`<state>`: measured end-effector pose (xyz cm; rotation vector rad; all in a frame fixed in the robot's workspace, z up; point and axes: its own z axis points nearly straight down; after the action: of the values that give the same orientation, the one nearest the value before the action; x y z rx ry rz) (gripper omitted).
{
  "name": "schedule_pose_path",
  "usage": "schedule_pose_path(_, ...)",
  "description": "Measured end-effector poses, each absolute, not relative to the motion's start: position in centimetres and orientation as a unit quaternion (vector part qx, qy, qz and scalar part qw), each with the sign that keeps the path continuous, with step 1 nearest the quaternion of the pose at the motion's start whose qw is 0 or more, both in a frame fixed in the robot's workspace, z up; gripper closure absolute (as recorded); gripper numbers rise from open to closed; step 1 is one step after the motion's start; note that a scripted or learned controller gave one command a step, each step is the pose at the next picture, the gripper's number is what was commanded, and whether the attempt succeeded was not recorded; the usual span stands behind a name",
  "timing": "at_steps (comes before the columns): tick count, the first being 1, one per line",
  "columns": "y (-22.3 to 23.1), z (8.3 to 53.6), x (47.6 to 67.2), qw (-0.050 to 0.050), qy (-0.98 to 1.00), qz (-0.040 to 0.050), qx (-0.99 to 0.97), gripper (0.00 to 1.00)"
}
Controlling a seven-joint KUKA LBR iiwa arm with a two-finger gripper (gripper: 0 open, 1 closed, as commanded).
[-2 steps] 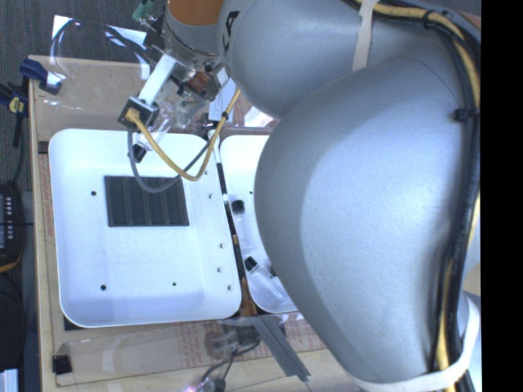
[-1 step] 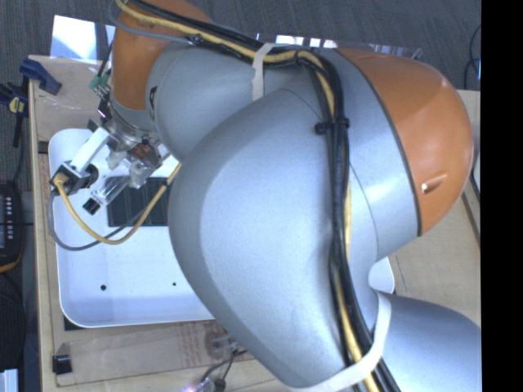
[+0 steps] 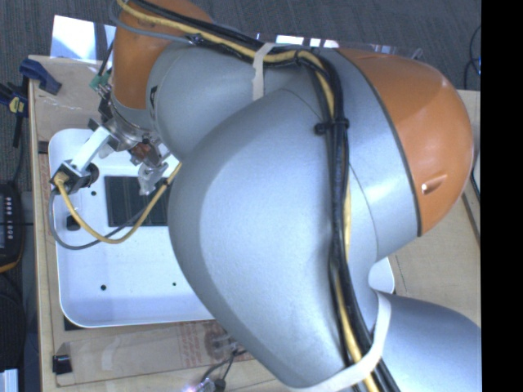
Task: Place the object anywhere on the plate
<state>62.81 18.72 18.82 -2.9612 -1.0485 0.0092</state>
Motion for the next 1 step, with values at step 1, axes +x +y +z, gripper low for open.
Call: schedule_pose_path(1, 13.60, 27.01, 64.90, 0.000, -0.103, -0.0011, -0.995, 0.00)
